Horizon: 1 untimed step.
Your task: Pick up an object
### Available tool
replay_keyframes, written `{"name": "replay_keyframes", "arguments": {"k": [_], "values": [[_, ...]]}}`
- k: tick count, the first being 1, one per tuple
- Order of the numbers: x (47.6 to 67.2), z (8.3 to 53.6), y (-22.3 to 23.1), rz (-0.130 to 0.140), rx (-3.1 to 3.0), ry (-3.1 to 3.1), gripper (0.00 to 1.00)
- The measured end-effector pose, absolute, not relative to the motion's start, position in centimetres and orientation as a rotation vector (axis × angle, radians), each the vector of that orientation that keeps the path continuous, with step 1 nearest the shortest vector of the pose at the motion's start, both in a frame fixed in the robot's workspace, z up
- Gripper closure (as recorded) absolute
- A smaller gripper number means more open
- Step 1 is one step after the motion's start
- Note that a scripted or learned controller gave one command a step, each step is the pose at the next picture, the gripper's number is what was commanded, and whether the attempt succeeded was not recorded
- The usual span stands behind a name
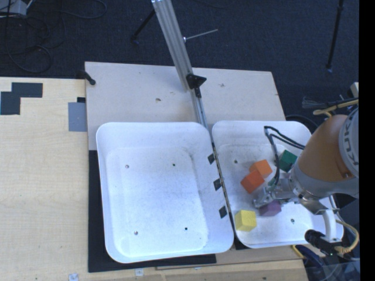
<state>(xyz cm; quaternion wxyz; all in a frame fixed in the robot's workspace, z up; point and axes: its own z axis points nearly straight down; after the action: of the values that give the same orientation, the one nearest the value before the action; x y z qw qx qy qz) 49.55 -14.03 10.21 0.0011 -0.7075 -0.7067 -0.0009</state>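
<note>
In the right bin [293, 230], tool [265, 199], grip unclear, beside tilted orange block [256, 176].

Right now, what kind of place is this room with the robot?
Probably a robot lab or workshop. A robot arm reaches into one of two white bins holding colored blocks, and cables and a stand sit on the dark floor.

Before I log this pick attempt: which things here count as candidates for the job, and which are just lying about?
Job:
orange block
green block
purple block
yellow block
gripper
right bin

Lying about:
left bin
metal rail
</note>
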Motion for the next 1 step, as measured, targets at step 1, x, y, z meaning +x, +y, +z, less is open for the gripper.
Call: {"name": "replay_keyframes", "arguments": {"k": [1], "values": [[49.19,9.47,-10.76,-0.003,-2.232,-2.230,1.00]]}}
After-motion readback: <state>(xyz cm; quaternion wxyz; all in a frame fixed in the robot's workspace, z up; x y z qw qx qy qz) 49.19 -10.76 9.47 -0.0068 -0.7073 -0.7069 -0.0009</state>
